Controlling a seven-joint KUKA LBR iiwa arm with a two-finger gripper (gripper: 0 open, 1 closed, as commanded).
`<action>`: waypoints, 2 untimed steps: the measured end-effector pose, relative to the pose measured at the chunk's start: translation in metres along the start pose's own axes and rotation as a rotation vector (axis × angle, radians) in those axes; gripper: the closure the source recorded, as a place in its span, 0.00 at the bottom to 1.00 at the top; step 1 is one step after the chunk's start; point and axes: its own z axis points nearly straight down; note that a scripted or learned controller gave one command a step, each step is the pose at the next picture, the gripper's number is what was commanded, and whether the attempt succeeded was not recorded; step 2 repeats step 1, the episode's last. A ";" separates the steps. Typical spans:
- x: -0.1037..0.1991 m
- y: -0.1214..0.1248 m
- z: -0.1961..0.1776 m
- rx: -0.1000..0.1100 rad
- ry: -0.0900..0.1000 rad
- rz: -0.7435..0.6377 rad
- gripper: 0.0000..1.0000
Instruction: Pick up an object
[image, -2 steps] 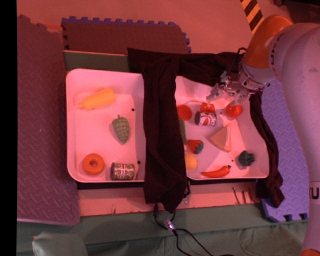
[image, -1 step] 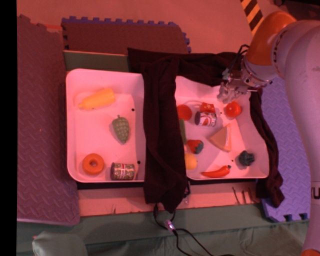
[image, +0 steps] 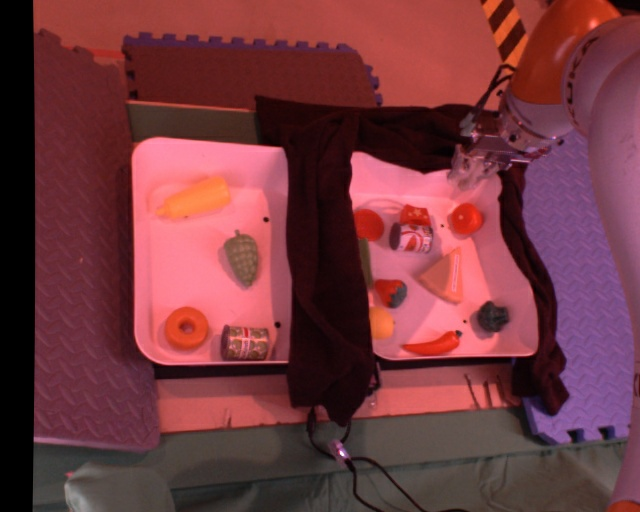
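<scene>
1. Hovering over the far corner of the right bin (image: 520, 345), the corner at the view's top right: gripper (image: 474, 172) close above the white floor, nothing seen in its grasp. Spread or closed, cannot tell; too blurred against the bright floor.
2. Nearest pick: red tomato (image: 465, 218), just beside the gripper toward the bin's middle, apart from it. Round and smooth, so likely to roll or squirt out under an off-centre pinch.
3. Risk of snagging the dark cloth (image: 320, 270), bunched along the bin's far edge right by the wrist; a drag there could tug the fabric across the objects.
4. Crowding near the tomato: small red item (image: 414, 213) and tin can (image: 411, 237) close together toward the bin's middle. A drifting descent could knock one into the other.
5. Closing on bare floor likely if lowered straight down from here, with no object directly below.
6. Cheese wedge (image: 445, 275) and chili pepper (image: 432, 344) lying flat toward the near edge: low profiles, hard to get under, prone to sliding.
7. Left bin (image: 150, 160) well apart from the gripper.
</scene>
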 end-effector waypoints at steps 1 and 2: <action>-0.002 0.001 -0.069 -0.004 -0.001 0.000 1.00; -0.002 0.001 -0.069 -0.004 -0.001 0.000 1.00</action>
